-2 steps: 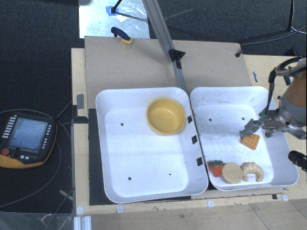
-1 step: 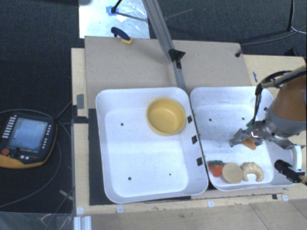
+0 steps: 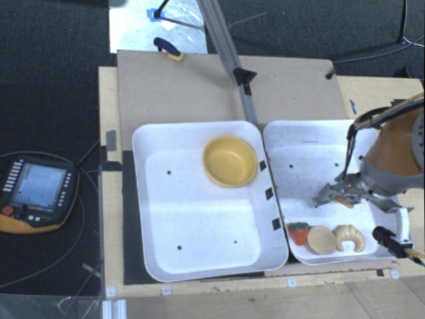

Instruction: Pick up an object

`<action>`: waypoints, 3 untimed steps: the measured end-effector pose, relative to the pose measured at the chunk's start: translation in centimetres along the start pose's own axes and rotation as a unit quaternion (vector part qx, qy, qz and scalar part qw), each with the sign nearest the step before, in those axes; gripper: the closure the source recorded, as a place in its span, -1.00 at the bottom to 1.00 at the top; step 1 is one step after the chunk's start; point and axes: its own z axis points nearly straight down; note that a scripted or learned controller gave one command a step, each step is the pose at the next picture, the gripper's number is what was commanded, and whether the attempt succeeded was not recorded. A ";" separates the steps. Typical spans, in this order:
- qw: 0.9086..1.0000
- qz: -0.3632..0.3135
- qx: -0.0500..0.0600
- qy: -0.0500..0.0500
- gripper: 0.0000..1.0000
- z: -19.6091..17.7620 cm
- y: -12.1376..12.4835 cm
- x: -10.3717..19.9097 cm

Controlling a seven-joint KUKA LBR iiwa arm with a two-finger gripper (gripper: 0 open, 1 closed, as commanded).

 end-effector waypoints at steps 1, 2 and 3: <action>1.000 0.000 -0.001 0.000 1.00 -1.2 0.1 0.0; 1.000 -0.001 0.000 0.001 1.00 -5.6 -0.2 -0.4; 1.000 -0.001 -0.001 0.001 1.00 -10.9 0.6 -1.1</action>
